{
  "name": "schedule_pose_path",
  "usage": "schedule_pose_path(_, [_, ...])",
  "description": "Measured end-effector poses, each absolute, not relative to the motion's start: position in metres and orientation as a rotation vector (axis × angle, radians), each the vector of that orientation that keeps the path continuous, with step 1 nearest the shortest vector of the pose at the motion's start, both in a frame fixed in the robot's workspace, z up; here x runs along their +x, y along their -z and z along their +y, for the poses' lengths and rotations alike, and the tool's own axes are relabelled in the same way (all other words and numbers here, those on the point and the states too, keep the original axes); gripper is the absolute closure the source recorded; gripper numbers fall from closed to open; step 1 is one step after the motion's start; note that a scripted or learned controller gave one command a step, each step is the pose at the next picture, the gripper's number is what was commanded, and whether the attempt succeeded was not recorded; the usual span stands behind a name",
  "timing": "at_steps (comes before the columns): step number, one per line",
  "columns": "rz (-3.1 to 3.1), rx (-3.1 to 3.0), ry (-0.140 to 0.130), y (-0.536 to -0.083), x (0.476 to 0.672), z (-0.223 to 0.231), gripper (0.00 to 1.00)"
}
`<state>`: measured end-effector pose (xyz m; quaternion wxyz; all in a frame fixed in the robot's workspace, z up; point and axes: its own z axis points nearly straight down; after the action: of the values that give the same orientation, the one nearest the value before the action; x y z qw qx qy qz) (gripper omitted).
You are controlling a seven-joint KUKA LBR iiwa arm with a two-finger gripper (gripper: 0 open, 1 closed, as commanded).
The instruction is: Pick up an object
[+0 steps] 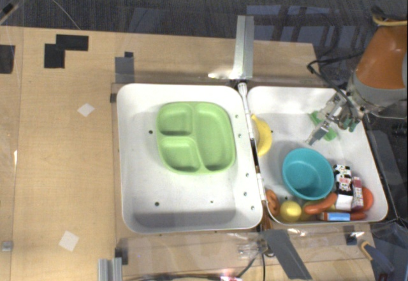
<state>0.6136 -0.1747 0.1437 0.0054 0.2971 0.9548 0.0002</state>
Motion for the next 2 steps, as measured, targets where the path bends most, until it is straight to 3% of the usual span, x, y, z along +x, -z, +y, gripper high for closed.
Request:
schedule_pose_path(1, [2.965,1.019,0.0,-0.09,0.658,-0.205,0.0])
schedule_pose_path(2, [2.959,1.026,-0.003,-0.088,0.639,-0.162,0.0])
